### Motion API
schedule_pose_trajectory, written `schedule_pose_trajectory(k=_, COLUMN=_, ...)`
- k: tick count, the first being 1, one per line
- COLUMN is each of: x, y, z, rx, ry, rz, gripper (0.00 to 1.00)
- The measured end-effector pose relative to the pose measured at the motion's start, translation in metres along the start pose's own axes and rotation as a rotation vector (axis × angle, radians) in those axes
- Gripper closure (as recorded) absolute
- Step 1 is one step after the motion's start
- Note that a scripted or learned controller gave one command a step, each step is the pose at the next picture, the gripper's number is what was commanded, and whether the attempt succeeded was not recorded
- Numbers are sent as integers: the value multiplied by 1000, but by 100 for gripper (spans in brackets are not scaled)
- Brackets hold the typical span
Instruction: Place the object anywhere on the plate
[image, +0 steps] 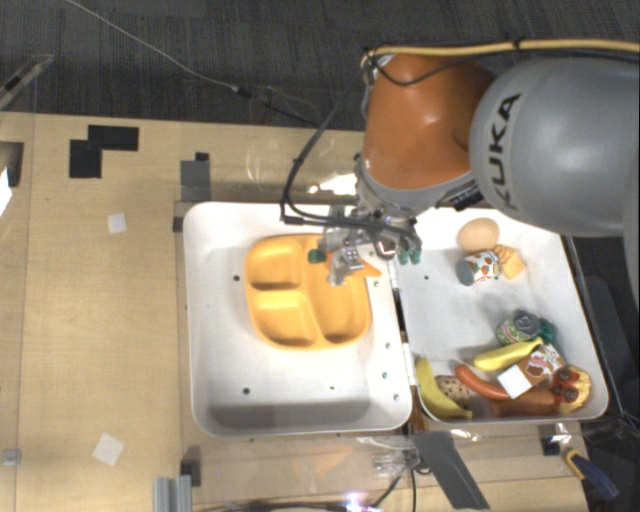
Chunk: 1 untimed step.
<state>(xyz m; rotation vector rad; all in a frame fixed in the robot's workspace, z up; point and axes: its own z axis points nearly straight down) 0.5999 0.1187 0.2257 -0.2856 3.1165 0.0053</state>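
Two bins sit side by side, and the gripper (352, 258) hangs over the upper right corner of the plate (300, 300), a yellow tray with three compartments lying in the left bin (215, 330). A small orange piece (371, 268) shows just under the gripper, at the plate's right rim; I take it for the object, though it is too small and too crowded by the gripper's metal parts to name it or to say whether it is held or already resting on the rim. How the tool stands, wide or closed, cannot be told from this slant (the wrist and its cables cover most of it). By my judgement the carry is all but done: the arm is at the plate, and what is left is the release and a clean withdrawal, if the piece is in fact in hand. All three compartments look bare. The right bin (440, 320) holds the other toys, among them an egg (478, 234), a cup (481, 268) and two bananas (507, 355).
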Motion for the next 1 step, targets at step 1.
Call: schedule_pose_trajectory(k=1, x=0, y=-1, z=0, rx=1, ry=1, rz=2, gripper=0)
